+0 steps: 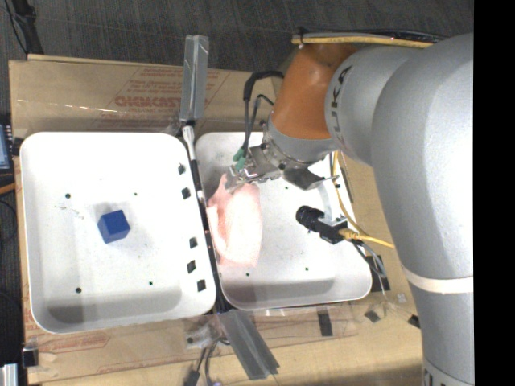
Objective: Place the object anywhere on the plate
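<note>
A blue cube [113, 225] lies in the left bin [48, 215], left of its middle and far from the arm. A pale pink plate [237, 223] rests in the right bin [314, 284], against that bin's left wall. My gripper [241, 170] hangs over the plate's far edge, under the grey wrist with its orange band. Nothing shows between the gripper and the plate, and the cube sits a whole bin's width to its left.
A metal divider with black clips [193, 215] runs between the two bins. The big grey arm [418, 175] covers the right side of the right bin. Cardboard [96, 87] lies under the bins at the back.
</note>
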Controlling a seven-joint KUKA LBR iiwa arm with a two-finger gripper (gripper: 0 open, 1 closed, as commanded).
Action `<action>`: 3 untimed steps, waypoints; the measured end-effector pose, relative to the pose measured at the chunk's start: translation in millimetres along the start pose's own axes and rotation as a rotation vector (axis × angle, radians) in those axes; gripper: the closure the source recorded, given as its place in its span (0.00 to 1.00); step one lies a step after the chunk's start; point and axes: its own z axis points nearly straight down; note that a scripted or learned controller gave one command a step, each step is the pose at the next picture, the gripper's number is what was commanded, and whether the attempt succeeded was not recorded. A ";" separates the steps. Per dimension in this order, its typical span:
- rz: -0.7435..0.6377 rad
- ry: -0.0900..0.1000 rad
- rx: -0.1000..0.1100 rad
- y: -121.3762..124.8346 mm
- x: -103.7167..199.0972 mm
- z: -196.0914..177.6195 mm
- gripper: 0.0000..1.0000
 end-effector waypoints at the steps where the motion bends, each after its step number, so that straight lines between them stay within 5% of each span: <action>1: -0.007 -0.001 -0.003 0.4 0.8 -40.3 1.00; 3: -0.817 -0.003 -0.001 -38.2 99.5 -42.7 1.00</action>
